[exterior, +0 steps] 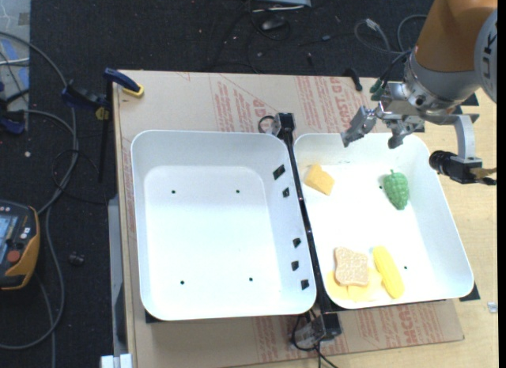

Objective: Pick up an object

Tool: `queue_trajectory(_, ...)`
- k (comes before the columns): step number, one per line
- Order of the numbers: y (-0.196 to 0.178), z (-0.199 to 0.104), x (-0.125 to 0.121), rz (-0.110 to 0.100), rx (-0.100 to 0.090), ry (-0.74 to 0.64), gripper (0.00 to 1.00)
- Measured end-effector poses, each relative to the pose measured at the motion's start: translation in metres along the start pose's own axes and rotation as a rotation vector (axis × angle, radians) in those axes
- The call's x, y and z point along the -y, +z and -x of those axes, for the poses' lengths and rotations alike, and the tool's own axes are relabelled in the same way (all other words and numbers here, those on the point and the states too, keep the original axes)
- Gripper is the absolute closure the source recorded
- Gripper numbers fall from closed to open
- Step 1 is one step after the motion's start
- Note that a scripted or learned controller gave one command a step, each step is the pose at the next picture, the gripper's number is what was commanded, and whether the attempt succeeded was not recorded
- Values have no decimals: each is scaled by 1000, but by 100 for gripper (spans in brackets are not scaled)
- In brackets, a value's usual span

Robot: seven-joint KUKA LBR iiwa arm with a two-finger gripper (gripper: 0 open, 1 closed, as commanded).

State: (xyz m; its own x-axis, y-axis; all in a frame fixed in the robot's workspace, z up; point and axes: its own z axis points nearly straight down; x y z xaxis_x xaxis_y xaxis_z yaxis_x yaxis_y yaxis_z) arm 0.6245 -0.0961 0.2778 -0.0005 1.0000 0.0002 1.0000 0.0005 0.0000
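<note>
The arm (458, 18) is cut off by the top and right edges, so its upper part cannot be followed. A flat yellow item (352, 289) is partly covered by the cracker (352, 266) lying on it. The handheld device (17, 244) is cropped by the left edge.

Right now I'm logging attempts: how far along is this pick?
Nothing looks picked yet. The tool hangs open above the right bin's far edge, holding nothing. The cheese, green grapes, cracker and banana lie in that bin. Descent, grasp and lift remain.
</note>
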Motion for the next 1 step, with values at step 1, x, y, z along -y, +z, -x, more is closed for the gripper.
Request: queue_trajectory(1,63,86,64,-6,0,7,0)
